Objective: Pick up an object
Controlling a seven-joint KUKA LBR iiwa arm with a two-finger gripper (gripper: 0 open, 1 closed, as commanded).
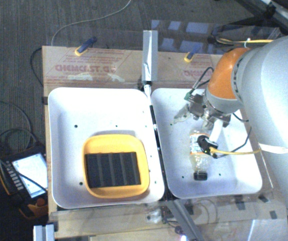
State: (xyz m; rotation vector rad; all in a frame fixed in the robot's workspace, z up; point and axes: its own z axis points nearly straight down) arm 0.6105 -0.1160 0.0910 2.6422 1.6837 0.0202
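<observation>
In the right bin (237, 181), toward its far side, the gripper (192, 107) hangs below the orange band of the arm; whether it is open or closed cannot be told from this angle, and nothing is seen held in it. Just nearer the camera than the gripper lies one small clear bottle (197, 156), on its side on the bin floor, its dark cap (200, 175) pointing to the near rim. The robot's own wrist gear overlaps the bottle's far end. The left bin (63, 115) holds one yellow tray (116, 144) with a dark ribbed inside, set toward the near wall, well apart from the bottle. The two bins touch along their middle rims. Behind them a cardboard sheet (91, 68) carries two clamps (85, 45), one above each bin
</observation>
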